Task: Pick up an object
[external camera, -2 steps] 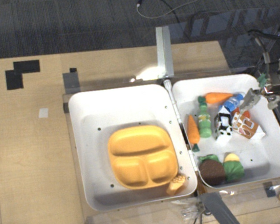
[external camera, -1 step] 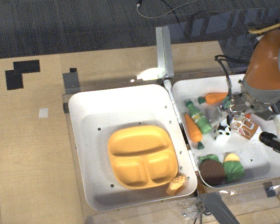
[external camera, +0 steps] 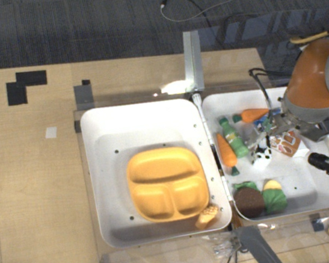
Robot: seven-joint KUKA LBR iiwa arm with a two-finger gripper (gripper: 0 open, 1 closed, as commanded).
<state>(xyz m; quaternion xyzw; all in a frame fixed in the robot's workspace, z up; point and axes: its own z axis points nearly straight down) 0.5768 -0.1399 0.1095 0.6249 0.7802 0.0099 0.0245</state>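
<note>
The right bin (external camera: 325,193) holds several small objects. A long orange carrot (external camera: 226,149) lies along its left wall, with a green bottle (external camera: 233,139) beside it. A second orange piece (external camera: 254,114) lies near the back. A black-and-white cow toy (external camera: 262,154) and a brown-and-white packet (external camera: 287,143) sit mid-bin. At the front are a dark brown round item (external camera: 249,201) and a green-and-yellow item (external camera: 274,196). My gripper (external camera: 269,130) hangs low over the middle of this bin, just above the cow toy and left of the packet. Nothing can be seen held in it.
The left bin (external camera: 98,137) holds a yellow divided tray (external camera: 165,182), and a small tan cookie-like piece (external camera: 208,215) lies at the tray's front right corner. A metal post (external camera: 193,63) stands behind the wall shared by the bins. The arm's orange band (external camera: 312,80) overhangs the right bin's back right.
</note>
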